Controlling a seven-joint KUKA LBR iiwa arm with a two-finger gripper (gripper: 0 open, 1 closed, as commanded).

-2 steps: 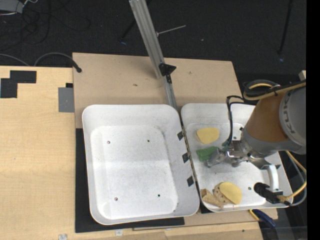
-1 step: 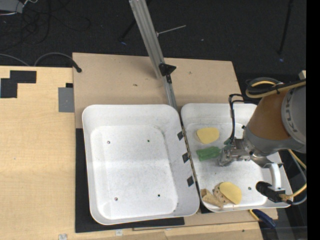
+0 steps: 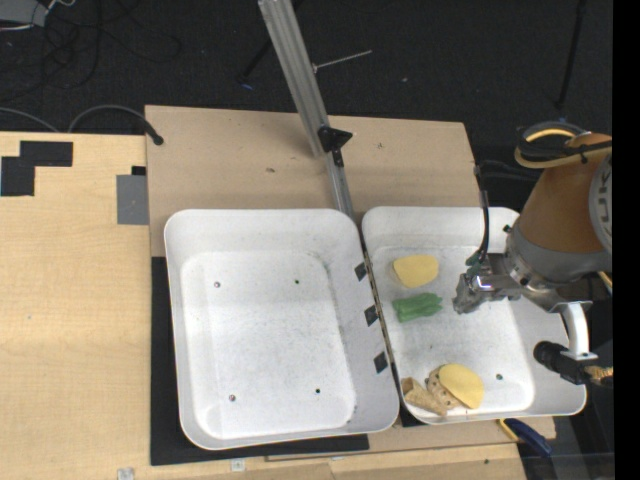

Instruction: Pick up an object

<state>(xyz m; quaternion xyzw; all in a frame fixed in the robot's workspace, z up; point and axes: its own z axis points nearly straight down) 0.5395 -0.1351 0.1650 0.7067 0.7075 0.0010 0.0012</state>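
Observation:
In the right bin (image 3: pixel 500 368) lie a pale yellow flat piece (image 3: pixel 414 269), a green block (image 3: pixel 417 307) just below it, and a yellow round piece (image 3: pixel 461 384) on top of a tan crumbly object (image 3: pixel 427 396) near the front edge. My gripper (image 3: pixel 473 290) hangs over the right half of this bin, to the right of the green block and a short gap away from it. Nothing shows between its fingers.
The left bin (image 3: pixel 262 323) sits beside the right one, with black clips (image 3: pixel 372 314) along the shared wall. A slanted metal rail (image 3: pixel 305 88) rises behind the bins. The arm's orange and grey body (image 3: pixel 565 223) covers the right bin's right edge.

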